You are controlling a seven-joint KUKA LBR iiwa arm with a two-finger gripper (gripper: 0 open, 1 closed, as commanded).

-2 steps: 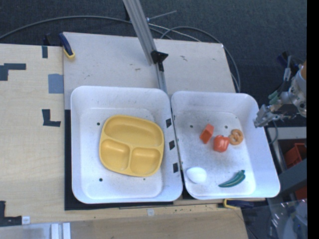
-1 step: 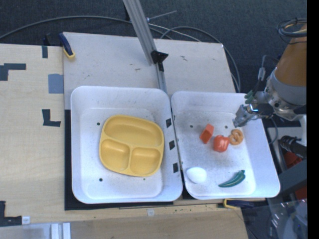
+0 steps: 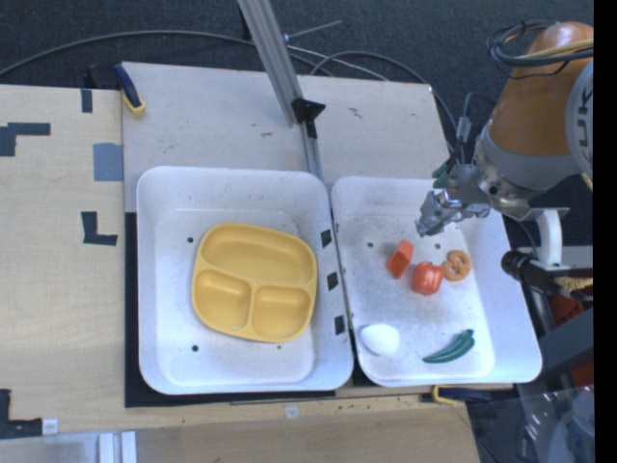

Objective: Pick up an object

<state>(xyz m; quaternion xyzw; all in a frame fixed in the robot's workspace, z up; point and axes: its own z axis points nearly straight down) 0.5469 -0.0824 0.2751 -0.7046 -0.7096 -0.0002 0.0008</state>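
The right bin (image 3: 386, 201) holds a red block (image 3: 400, 258), a red tomato-like ball (image 3: 427, 278), a small brown pretzel-like ring (image 3: 458, 264), a white egg (image 3: 380, 339) and a green pepper (image 3: 449, 346). My gripper (image 3: 431, 220) hangs over the upper right part of this bin, above and to the right of the red block. Nothing shows between its fingers. The orange-banded arm (image 3: 535, 104) reaches in from the right.
The left bin (image 3: 164, 210) carries a yellow divided plate (image 3: 255, 281). A slanted metal rail (image 3: 275, 51) runs down to the seam between the bins. Cables lie on the dark floor behind the bench.
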